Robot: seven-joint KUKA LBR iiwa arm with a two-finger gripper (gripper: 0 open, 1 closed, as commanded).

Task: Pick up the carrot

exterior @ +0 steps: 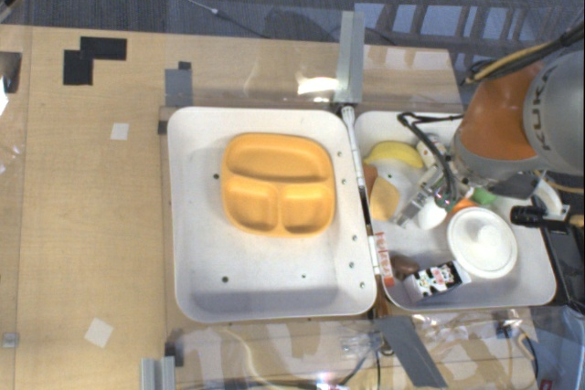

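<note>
Reaching in from the right, the arm (512, 119) hung low over the right bin (535, 292), w/ its orange band sitting above the wrist and cables looping off it. Gripper (422, 205) pointed down-left into the bin's middle, metal fingers (413, 201) just beside a pale yellowish block (384, 196); whether the pincer was wide or narrow, can't tell, since the fingers blurred together against the clutter, and nothing was clearly seen between them. Carrot (464, 199): only a small orange bit w/ a green end (483, 195) showed, tucked right under the wrist, just above the white round lid-like item (481, 242) and near the fingers, approx. center of the right bin. A banana (395, 154) lay toward the bin's far-left corner, touching or nearly touching the pale block. A small dark packet w/ white print (431, 279) lay at the near edge, below the white round item. Left bin (196, 288) held a yellow-orange divided tray (278, 184), three compartments, sitting flat, well apart from the gripper. Both bins sat side by side on the wood bench (82, 242).
</note>
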